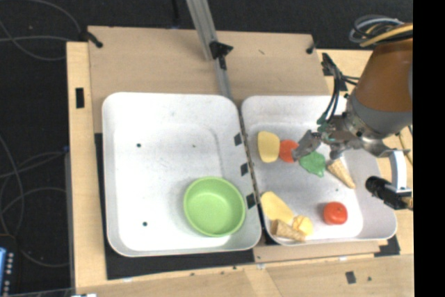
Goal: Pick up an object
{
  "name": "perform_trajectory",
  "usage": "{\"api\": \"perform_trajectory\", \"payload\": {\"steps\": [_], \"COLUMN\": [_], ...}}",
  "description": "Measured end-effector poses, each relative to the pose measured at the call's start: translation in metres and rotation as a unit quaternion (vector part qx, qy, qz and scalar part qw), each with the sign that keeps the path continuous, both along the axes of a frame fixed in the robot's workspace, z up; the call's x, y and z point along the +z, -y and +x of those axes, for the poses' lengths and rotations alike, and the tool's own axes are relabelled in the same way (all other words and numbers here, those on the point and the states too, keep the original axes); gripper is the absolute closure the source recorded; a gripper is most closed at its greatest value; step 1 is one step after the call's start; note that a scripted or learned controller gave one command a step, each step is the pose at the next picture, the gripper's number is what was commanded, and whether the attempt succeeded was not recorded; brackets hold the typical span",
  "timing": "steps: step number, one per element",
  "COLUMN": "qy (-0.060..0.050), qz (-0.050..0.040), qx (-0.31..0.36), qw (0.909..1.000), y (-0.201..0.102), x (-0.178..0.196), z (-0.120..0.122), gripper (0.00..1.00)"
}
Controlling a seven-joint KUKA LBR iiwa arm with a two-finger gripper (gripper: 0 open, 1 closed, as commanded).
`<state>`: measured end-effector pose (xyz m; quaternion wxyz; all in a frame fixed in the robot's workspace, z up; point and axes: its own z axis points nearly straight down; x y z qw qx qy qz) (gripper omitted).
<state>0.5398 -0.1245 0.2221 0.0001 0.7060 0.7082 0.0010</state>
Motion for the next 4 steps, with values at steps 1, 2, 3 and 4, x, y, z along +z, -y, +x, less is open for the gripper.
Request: {"api": "perform_trajectory", "payload": {"steps": [1, 2, 3, 4], "qy": [0.0, -0.002, -0.002, -0.001], "qz": [0.0002, -0.0016, -0.0016, -0.0021], "qx": [-0.001, -0.002, -0.003, -0.003], "qw": [1.0, 1.0, 1.0, 1.0], "y": [0.0, -0.002, -0.004, -0.002], "x": [0.0, -0.05, -0.094, -0.122], "z": [0.0, -0.01, -0.014, -0.014], "gripper": [0.0, 0.0, 0.0, 0.0]}}
